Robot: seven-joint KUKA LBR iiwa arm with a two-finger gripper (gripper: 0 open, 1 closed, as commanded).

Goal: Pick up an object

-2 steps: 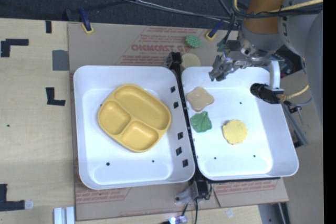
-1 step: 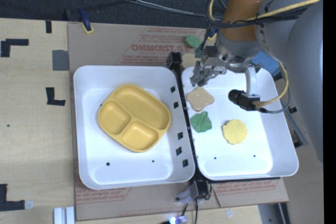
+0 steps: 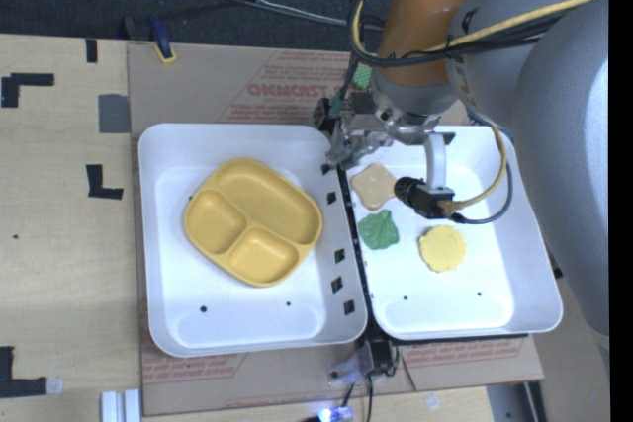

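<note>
From the overhead camera you look down on two white bins side by side on the bench. The left bin (image 3: 163, 311) holds a yellow tray (image 3: 253, 220) with three compartments, lying a little turned, roughly in the bin's middle.

In the right bin (image 3: 495, 311) you have three small pieces. A tan piece (image 3: 373, 185) lies near the bin's left wall, toward the back. A green piece (image 3: 379, 230) sits just in front of it, close to touching. A yellow piece (image 3: 442, 249) lies to the right of the green one, apart from both.

The arm (image 3: 554, 64) comes in from the right, its orange band (image 3: 430, 0) over the back of the right bin. The gripper (image 3: 351, 135) hangs at the back edge where the two bins meet, just behind the tan piece. You cannot tell how its jaws stand; the wrist hardware hides them, and nothing shows as held. A black fitting (image 3: 420, 197) with a cable sits just right of the tan piece.
</note>
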